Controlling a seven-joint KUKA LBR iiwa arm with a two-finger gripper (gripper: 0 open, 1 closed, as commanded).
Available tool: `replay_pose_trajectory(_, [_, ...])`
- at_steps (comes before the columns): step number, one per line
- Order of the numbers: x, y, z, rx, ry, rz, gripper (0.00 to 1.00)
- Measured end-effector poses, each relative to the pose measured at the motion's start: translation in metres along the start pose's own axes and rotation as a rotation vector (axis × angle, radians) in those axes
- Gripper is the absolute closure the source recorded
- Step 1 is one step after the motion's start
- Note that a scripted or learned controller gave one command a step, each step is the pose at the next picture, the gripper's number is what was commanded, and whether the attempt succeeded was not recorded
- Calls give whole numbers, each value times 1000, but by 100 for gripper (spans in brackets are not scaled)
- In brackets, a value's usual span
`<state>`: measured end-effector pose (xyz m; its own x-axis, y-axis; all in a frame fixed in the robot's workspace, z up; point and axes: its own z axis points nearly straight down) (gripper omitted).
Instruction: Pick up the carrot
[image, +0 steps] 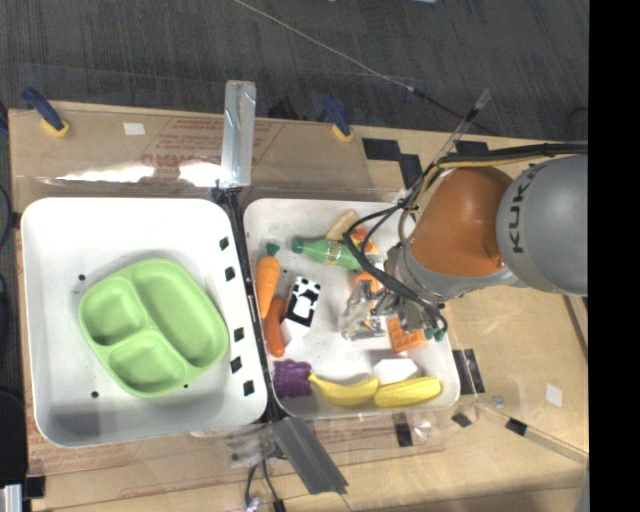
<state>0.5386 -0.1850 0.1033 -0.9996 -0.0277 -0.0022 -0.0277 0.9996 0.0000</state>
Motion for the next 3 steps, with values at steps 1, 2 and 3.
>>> replay_pose_trajectory(1, [-11, 15, -108, 4, -9, -89, 100])
replay_pose_trajectory(2, [50, -16, -183, 4, -2, -409, 100])
replay_pose_trajectory(3, [49, -15, -193, 5, -4, -414, 100])
